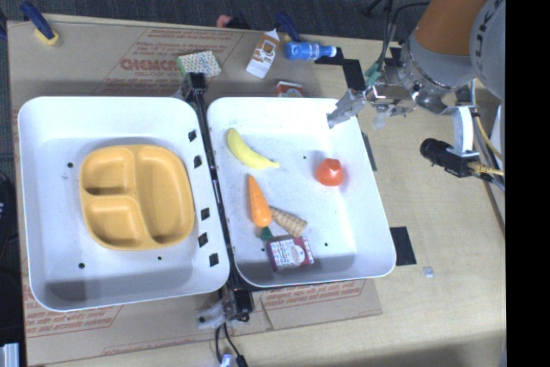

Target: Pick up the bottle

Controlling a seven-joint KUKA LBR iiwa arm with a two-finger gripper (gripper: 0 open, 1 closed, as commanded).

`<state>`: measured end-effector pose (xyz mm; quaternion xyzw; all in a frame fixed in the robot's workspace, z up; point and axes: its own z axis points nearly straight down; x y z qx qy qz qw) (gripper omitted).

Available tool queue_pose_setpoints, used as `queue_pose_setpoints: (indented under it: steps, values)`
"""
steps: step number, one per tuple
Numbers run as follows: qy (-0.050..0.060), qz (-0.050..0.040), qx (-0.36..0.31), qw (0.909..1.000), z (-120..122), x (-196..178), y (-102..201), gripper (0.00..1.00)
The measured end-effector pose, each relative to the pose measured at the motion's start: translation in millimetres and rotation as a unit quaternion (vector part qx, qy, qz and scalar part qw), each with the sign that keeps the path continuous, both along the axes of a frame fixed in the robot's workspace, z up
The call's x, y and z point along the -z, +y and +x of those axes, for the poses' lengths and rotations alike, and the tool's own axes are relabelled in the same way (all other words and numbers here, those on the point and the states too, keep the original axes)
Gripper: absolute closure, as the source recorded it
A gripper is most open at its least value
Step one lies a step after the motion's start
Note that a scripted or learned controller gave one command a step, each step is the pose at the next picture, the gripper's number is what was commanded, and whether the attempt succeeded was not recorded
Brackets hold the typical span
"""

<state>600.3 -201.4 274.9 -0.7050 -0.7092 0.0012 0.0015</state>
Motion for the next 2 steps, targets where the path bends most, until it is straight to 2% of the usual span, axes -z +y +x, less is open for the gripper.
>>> queue_pose_setpoints:
  steps: [1, 2]
  values:
    - [0.0, -0.0011, 0.362, 0.9323, 4.9, -48.6, 31.4, 0.0]
    - [0.001, -0.0019, 0.603, 0.7977, 29.8, -106.2, 39.1, 0.0]
